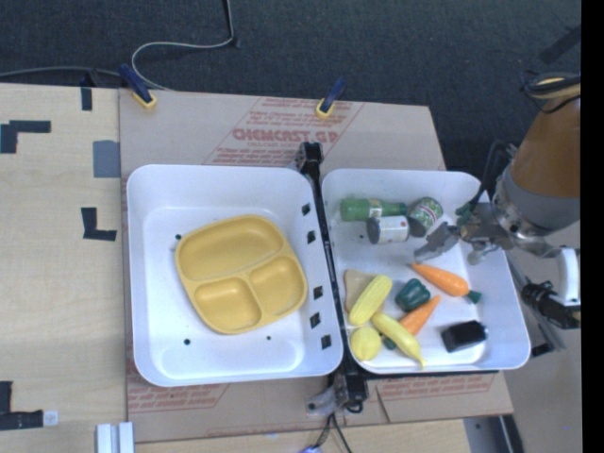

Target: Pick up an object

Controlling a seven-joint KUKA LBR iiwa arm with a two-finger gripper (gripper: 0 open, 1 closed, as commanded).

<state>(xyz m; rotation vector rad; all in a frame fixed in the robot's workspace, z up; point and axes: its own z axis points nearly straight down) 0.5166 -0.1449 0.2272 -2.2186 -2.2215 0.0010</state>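
- Well off to the gripper's left sits one yellow tray (242, 274) with three compartments, alone in the left bin (151, 253).
- Nearer, in the right bin (510, 352), I count one corn cob (370, 299), one lemon (365, 344) and one banana (398, 338), all below-left of the gripper.
- Directly left of it lie one green bottle (360, 209) and two small cans (406, 222), long axes roughly left-right.
- The gripper (444, 242) hangs over the bin's upper right, gripping nothing; whether its jaws stand apart I cannot tell.
- Just below it lies one carrot (441, 278), slanting down to the right, likely the closest pick; a second carrot (417, 316) lies lower, beside one green piece (412, 294).
- One black block (462, 335) lies lowest.
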